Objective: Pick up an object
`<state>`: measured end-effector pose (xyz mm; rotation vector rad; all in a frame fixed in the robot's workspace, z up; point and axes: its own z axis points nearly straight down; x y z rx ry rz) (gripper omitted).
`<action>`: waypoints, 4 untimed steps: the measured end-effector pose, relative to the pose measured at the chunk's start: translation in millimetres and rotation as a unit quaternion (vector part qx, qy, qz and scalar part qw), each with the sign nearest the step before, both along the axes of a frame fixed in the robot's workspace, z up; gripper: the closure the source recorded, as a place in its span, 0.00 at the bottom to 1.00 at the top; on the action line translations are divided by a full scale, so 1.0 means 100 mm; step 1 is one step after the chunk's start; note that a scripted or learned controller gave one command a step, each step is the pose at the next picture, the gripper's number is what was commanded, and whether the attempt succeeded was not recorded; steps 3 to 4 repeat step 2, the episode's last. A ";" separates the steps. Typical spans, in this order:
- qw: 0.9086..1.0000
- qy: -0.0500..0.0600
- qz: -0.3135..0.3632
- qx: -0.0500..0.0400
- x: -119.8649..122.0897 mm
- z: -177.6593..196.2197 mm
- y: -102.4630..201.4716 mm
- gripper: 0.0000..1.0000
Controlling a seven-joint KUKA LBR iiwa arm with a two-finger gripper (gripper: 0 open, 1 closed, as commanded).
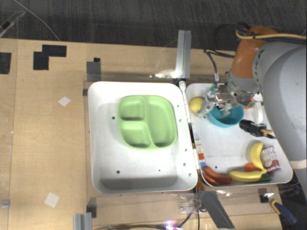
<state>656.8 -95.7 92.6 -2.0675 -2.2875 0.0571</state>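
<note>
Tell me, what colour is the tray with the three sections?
Light green. The tray sits in the left bin, seen in the camera view.

Green tray (146, 121) – blue bowl (225, 116) – yellow banana (247, 176), white bins (100, 176).

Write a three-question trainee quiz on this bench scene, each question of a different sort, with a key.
1. True or false: the green divided tray lies in the right bin.
2. Multiple choice: the claw is above which thing? A) the teal bowl B) the banana C) the green divided tray
3. Fill in: just left of the teal bowl, near the wall between the bins, lies a ______.

Key
1. False: it lies in the left bin.
2. A, at the bowl's upper left rim.
3. Lemon, a small round yellow fruit.
</note>
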 end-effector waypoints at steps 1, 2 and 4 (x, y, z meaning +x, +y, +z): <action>1.000 0.011 0.003 0.001 -0.05 0.06 0.00 1.00; 0.999 -0.037 -0.002 -0.005 0.14 0.96 0.57 1.00; 0.999 -0.037 -0.002 -0.005 0.14 0.96 0.57 1.00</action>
